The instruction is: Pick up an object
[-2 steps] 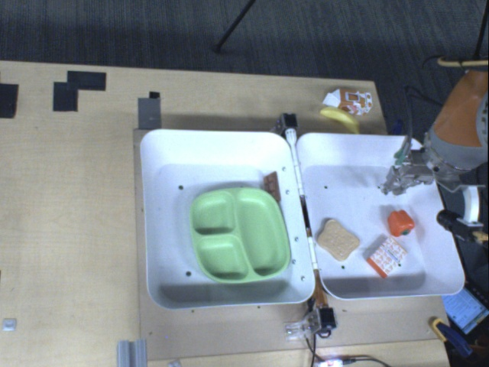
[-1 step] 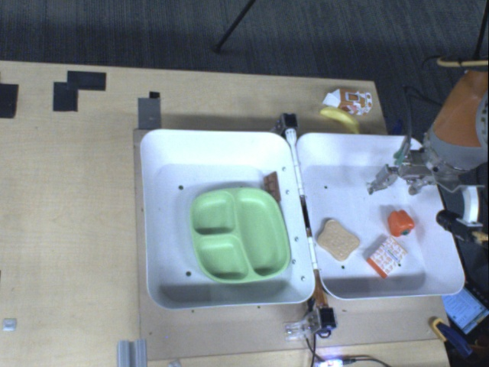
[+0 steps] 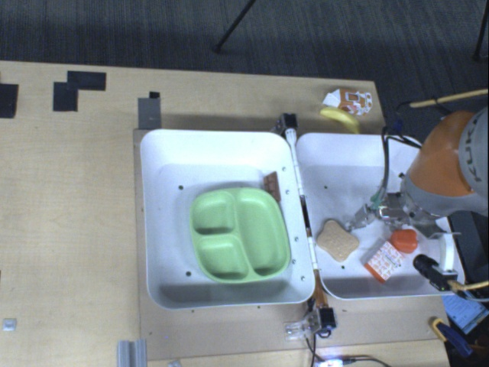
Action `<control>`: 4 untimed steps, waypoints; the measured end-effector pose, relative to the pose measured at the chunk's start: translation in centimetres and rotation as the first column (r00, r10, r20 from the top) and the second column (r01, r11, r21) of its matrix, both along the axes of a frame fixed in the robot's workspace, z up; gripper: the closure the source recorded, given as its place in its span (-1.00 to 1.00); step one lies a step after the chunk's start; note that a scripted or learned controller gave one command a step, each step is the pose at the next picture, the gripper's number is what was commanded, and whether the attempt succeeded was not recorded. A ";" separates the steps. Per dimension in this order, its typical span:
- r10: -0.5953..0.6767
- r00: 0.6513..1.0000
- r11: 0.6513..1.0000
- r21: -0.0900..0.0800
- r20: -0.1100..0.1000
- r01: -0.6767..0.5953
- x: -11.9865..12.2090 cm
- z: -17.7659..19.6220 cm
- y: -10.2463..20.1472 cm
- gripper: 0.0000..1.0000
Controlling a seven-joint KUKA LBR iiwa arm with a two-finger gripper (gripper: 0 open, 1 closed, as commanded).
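Overhead, the pincer [image 3: 372, 214] hung low in the right bin [image 3: 336, 153], its fingers spread and grasping nothing, just beside the tan sponge [image 3: 337, 240]. An orange-and-white packet [image 3: 384, 261] and an orange piece [image 3: 405, 240] lay nearby, while the left bin [image 3: 164, 205] held a green divided tray [image 3: 239, 234]

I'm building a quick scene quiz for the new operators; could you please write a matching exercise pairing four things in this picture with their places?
Things:
1. green divided tray
2. tan sponge
3. orange-red round object
4. yellow item

Places:
A. on the bench, beyond the bins
B. right bin, near its left wall
C. left bin
D. right bin, below the arm's wrist

Pairs: 1-C, 2-B, 3-D, 4-A
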State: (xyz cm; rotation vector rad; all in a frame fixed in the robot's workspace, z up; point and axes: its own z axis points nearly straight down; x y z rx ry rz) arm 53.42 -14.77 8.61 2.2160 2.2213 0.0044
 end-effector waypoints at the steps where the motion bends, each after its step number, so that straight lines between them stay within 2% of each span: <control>1: 0.001 1.000 1.000 -0.001 0.006 -0.001 0.2 1.2 0.0 1.00; 2: 0.000 1.000 1.000 -0.002 0.000 0.000 4.8 7.1 -5.9 1.00; 3: 0.001 1.000 1.000 0.000 -0.002 -0.001 4.8 7.0 -5.8 -1.00; 4: 0.000 1.000 1.000 0.000 0.000 0.000 -3.4 0.0 -2.8 -1.00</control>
